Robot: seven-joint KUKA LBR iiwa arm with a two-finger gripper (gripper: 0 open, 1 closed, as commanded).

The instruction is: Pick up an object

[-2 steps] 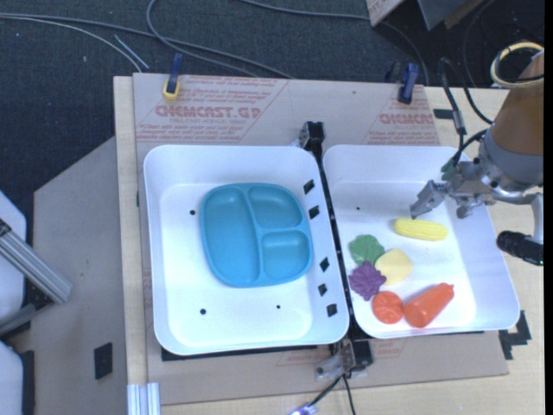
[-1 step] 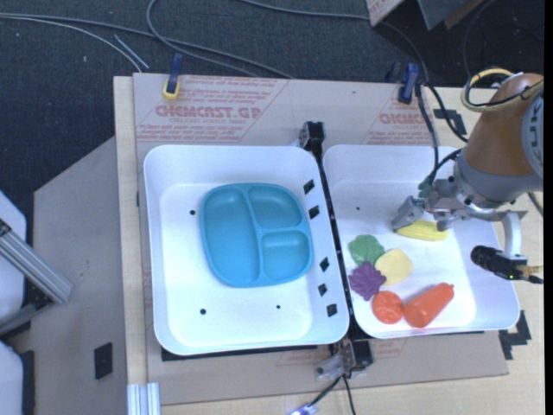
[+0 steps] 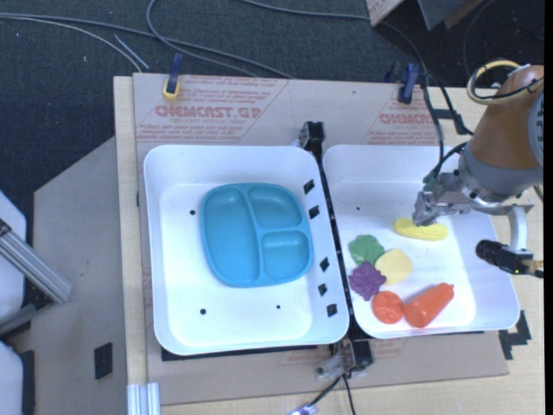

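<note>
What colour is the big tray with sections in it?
The divided tray is light blue, seen clearly in the camera view.

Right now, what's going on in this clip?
A grey-and-orange arm reaches in from the right with its hand low in the right bin, just above a banana. Nothing looks lifted yet. Near the banana lie a green toy, a yellow one, a purple one, a tomato and a carrot. The left bin holds a blue divided tray.
</note>
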